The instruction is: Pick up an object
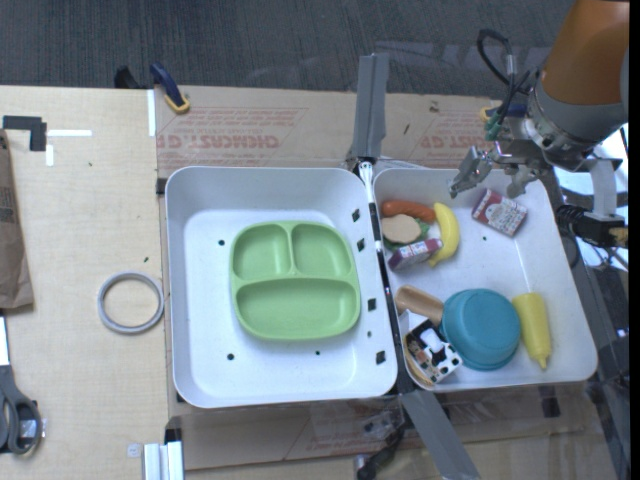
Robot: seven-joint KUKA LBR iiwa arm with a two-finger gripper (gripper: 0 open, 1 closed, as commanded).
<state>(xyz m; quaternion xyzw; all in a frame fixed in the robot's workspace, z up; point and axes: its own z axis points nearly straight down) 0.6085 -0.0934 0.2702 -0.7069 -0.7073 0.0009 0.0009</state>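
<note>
My gripper (493, 180) hangs over the far part of the right bin (520, 258), its two fingers spread apart with nothing between them. Just below it, to the right, lies a small red and white packet (499, 213). To the left of that sit a carrot (407, 209), a round tan piece (402, 229), a banana (447, 233) and a small purple-labelled bottle (412, 254). Nearer the front are a blue bowl (482, 327), a yellow bottle (534, 328), a tan bun-like piece (419, 301) and a black and white toy (433, 354).
The left bin (195, 268) holds a green divided plate (295, 279). A tape ring (131, 301) lies on the bench to the left. A metal divider post (369, 108) stands between the bins at the back. Cables hang at the right.
</note>
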